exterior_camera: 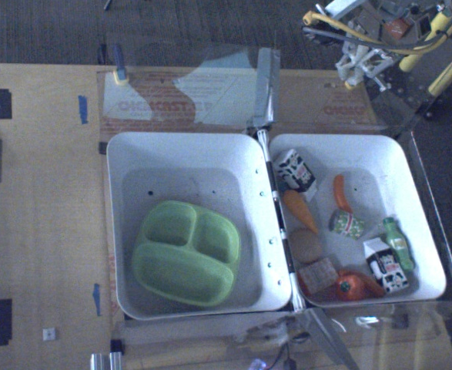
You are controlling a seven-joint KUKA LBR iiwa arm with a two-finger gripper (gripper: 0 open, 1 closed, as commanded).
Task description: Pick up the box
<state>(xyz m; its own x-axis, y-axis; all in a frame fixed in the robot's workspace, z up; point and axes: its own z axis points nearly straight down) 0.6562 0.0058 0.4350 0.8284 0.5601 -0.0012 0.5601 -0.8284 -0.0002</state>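
Note:
Two small black-and-white boxes lie in the right bin [418, 183]: one box [295, 169] at its back left corner, the other box [385, 267] near its front right corner. A brown block [318, 272] rests at the front left. My gripper [363, 64] hangs high at the top right, behind the right bin and well away from every box. Its white fingers stand open with nothing between them.
The right bin also holds a carrot [301, 210], an orange pepper [340, 193], a green can [349, 223], a green bottle [397, 243], a potato [306, 245] and a red tomato [350, 285]. A green divided plate [185, 251] lies in the left bin [125, 168].

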